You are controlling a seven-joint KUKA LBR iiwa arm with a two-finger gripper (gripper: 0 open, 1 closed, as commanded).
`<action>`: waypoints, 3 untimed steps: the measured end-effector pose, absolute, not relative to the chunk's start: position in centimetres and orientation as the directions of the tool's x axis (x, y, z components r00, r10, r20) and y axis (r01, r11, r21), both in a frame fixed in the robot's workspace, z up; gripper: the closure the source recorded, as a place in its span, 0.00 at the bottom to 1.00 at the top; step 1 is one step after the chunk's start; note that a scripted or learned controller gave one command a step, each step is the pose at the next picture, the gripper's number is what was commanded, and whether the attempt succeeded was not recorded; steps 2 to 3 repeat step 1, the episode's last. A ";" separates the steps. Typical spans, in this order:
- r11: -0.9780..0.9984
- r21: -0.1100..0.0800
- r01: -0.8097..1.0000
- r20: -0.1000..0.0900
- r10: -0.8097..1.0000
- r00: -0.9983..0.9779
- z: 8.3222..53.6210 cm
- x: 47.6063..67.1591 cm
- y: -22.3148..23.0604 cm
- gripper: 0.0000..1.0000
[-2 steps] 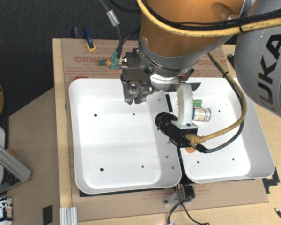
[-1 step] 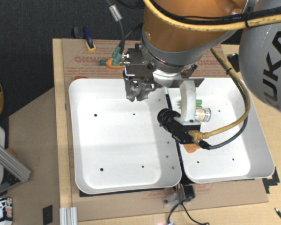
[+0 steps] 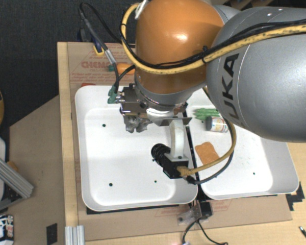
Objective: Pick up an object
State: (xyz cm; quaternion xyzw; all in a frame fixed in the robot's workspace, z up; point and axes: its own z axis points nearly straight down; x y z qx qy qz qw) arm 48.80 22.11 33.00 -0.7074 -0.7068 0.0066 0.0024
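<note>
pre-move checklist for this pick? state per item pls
1. Target in view: ok. A tan sponge-like piece, a small bottle and a green item lie in the right bin.
2. Pincer over a target: not ok. It hangs over the left bin, away from those things.
3. Pincer finger state: cannot tell; the wrist hides it.
4. Anything held: cannot tell.
5. Cable clearance: not ok. The yellow and black cable loops low over the tan piece and the rim between the bins.
</note>
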 end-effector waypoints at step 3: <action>-0.003 0.013 1.000 0.006 1.000 0.002 44.8 48.0 19.6 1.00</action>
